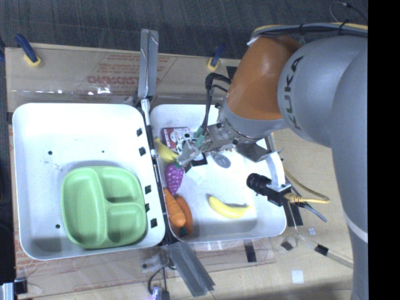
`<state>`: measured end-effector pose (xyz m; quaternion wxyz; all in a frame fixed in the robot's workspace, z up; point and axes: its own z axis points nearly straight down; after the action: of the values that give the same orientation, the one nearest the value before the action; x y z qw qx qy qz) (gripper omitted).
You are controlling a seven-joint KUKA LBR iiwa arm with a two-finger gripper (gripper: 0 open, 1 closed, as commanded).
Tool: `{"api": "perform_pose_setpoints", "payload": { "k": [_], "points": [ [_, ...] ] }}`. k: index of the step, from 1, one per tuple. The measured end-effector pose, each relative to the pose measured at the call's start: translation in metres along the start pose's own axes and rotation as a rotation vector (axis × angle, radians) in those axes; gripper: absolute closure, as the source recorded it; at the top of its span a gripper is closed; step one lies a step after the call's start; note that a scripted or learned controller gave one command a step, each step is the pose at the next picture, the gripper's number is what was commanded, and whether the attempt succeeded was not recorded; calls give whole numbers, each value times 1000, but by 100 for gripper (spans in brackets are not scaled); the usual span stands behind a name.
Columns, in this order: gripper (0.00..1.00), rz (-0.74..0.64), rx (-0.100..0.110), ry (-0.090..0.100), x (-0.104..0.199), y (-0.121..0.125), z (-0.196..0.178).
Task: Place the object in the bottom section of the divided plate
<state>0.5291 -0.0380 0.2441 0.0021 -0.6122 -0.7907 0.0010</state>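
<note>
A green divided plate (102,206) lies in the left bin (37,124), toward its front. My gripper (189,152) reaches into the right bin (262,227) near its left wall, just above a purple bunch of grapes (174,177). A small yellow piece (164,152) lies right beside the fingertips. A yellow banana (228,209) lies on the bin floor to the right of the grapes. An orange carrot (178,211) rests against the left wall in front of the grapes. I see nothing clearly between the fingers.
A red and white packet (174,136) lies at the back left of the right bin, partly under the gripper. The big grey and orange arm (281,86) covers the bin's back right. Black clamps and cables (269,189) hang at the right rim.
</note>
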Motion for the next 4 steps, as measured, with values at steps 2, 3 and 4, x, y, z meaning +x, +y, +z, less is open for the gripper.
{"api": "perform_pose_setpoints", "payload": {
  "k": [2, 3, 4],
  "points": [
    [100, 298, 5, -1, 125, 11, 55],
    [100, 348, 0, -1, 122, 36, 11],
    [100, 263, -1, -2, 180, 27, -7]
  ]
}}
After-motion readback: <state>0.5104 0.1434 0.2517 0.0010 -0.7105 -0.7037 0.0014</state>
